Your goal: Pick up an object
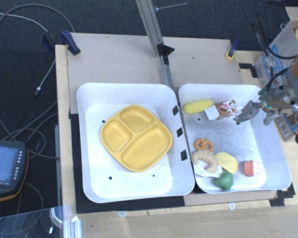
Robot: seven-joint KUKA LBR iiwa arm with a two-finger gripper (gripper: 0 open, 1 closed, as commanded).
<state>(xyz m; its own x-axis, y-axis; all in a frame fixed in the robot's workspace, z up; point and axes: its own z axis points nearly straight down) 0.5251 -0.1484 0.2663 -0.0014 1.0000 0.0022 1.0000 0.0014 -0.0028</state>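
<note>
your pincer (pixel 252 112) hangs over the right bin (pixel 268 148), near its far right corner, reaching in from the right edge. two dark fingers show, splayed apart with nothing between them: open, gripping nothing.

just beside the near finger, toward the bin's far edge, lies a small packet (pixel 225 109), white with red-brown print. it is close to the fingertip; you cannot tell if they touch. next along the far edge, toward the left wall, a yellow corn cob (pixel 198 106) lies lengthwise, its end against the packet.

down the bin's left side: a small pretzel (pixel 203 144), then a pale croissant (pixel 204 157) just below it. a yellow lemon-like piece (pixel 227 162) touches the croissant's right end. at the near edge a green round piece (pixel 224 181) sits under the lemon piece. toward the near right corner, a red-and-white strawberry-like piece (pixel 250 168), apart from the rest.

the left bin (pixel 89 133) carries a yellow divided plate (pixel 136 138), three compartments, roughly centred and turned at an angle.

a metal pole (pixel 150 19) slants down to the bench's (pixel 114 58) far side above the seam between bins. blue clamp (pixel 69 42) at the bench's far left corner.
</note>
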